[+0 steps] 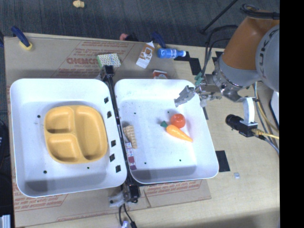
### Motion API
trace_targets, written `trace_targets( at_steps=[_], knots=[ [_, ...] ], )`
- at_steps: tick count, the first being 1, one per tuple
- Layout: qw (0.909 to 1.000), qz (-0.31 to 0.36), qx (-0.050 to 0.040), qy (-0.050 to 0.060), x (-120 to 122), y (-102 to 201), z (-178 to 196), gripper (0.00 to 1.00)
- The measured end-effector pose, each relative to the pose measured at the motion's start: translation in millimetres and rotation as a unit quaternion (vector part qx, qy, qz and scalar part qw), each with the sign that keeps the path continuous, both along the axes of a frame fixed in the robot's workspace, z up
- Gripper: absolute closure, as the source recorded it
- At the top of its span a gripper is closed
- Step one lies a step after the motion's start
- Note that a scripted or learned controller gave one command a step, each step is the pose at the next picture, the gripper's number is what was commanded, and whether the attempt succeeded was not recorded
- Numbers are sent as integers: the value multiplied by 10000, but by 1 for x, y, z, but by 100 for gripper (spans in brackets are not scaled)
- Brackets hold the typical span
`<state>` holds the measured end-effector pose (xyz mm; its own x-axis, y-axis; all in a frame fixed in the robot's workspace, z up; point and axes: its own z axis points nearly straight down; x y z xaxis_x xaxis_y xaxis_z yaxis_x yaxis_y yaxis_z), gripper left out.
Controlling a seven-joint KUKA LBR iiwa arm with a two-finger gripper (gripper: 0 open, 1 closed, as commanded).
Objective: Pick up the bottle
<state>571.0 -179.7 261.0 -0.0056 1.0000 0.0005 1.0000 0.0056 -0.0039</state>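
Left bin (19,141): one yellow divided plate (75,133), three compartments, lying flat near the middle.
Right bin (156,167): tomato (177,120) touching the top of a carrot (178,133), both right of centre; a corn cob (129,136) by the left wall.
Cardboard sheet (71,56) beneath both bins.
On the cardboard behind the bins: green sponge (109,60), small carton (146,54).
Far left corner: blue clamp (21,37).
Floor beyond the bench: small yellow object (78,4).
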Motion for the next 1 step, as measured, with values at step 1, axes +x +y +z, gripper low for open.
trace_targets(
  at_steps=[1],
  knots=[
    [10000,24,3,9,0,0,10,100]
  ],
)
